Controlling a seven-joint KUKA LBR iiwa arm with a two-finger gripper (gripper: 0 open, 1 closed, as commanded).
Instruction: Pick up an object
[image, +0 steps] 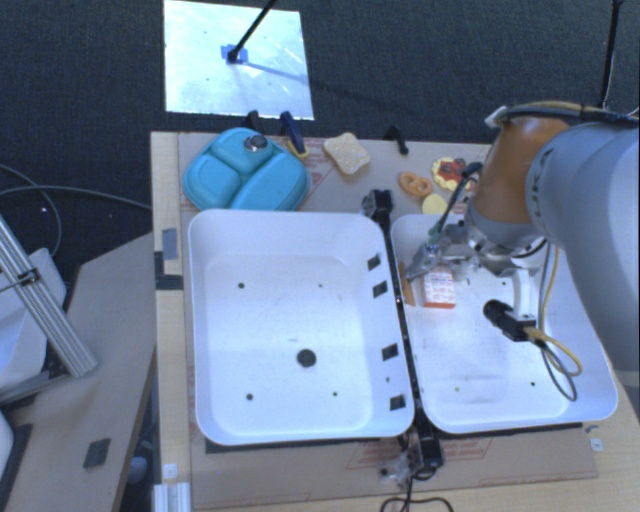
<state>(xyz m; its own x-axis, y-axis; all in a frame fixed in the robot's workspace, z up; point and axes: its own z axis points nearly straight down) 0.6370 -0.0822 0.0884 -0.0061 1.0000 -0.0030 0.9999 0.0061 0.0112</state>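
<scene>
Grey arm (590, 185), orange band (510, 165), yellow+black cables (552, 350) nr wrist.

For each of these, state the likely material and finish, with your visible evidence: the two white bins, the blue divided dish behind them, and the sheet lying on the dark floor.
White bins: probably moulded plastic, semi-gloss; rounded corners, soft sheen.
Blue divided dish: likely plastic, smooth; uniform colour, moulded compartments.
Sheet: possibly metal or foil-faced board; bright, streaky reflections. Uncertain.

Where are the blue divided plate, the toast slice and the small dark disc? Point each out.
blue divided plate (245, 172), camera view, on its middle ridge.
toast slice (347, 153), camera view, on its top face.
small dark disc (306, 357), camera view, on its centre, in the left bin (215, 230).
</scene>
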